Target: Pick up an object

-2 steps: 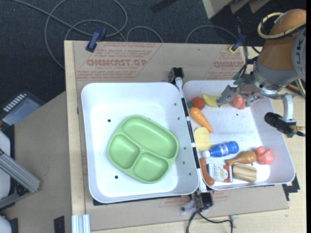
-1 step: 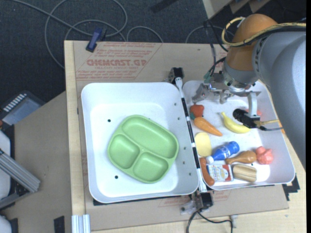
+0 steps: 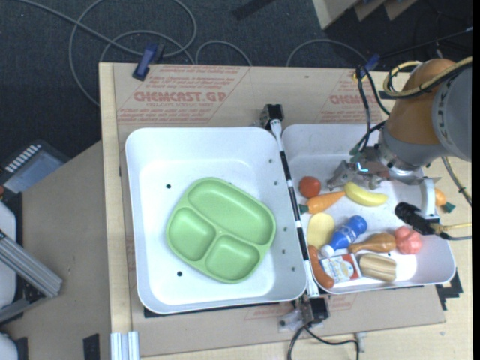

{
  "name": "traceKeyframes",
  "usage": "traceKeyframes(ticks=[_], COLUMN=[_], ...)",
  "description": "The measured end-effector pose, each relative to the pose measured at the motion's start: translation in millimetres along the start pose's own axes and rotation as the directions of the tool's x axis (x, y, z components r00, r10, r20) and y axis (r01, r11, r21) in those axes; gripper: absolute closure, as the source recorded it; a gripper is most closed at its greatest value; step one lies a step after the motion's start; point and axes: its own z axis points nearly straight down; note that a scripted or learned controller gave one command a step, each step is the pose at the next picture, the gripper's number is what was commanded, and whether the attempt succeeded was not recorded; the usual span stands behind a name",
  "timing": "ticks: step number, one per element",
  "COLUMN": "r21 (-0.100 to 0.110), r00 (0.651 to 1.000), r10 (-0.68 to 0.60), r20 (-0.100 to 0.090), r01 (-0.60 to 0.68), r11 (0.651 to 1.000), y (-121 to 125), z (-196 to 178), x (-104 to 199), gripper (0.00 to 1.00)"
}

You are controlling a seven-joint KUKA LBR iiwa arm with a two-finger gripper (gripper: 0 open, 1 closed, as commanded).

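The right bin [image 3: 322, 142] holds several toy foods. My gripper [image 3: 358, 177] hangs over its back half, just above the yellow banana [image 3: 365, 195]. Its grey fingers [image 3: 339, 175] are spread apart with nothing between them. Left of the banana lie an orange carrot [image 3: 326, 200] and a small orange-red ball [image 3: 310, 187]. Nearer the front are a yellow pear [image 3: 320, 229], a blue bottle [image 3: 347, 232], a brown drumstick [image 3: 373, 243], a pink apple [image 3: 407, 240], a hot dog [image 3: 377, 266] and a red-and-white packet [image 3: 339, 265].
The left bin [image 3: 150, 152] bears a green divided tray [image 3: 219, 229]. A black clamp rail [image 3: 289, 193] runs between the two bins. The grey and orange arm [image 3: 427, 118] covers the right bin's far right corner. Cables lie on the floor behind the bench.
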Motion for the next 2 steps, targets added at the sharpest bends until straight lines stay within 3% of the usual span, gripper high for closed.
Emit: traceKeyframes(ticks=[1,2], r21=[-0.003,-0.005], r00=[1.0,1.0], r10=[-0.001,-0.004], r20=[-0.001,-0.002], r01=[0.001,0.004], r11=[1.0,1.0], y=[1,5], z=[-10,-102], x=[1,75], gripper=[1.0,1.0])
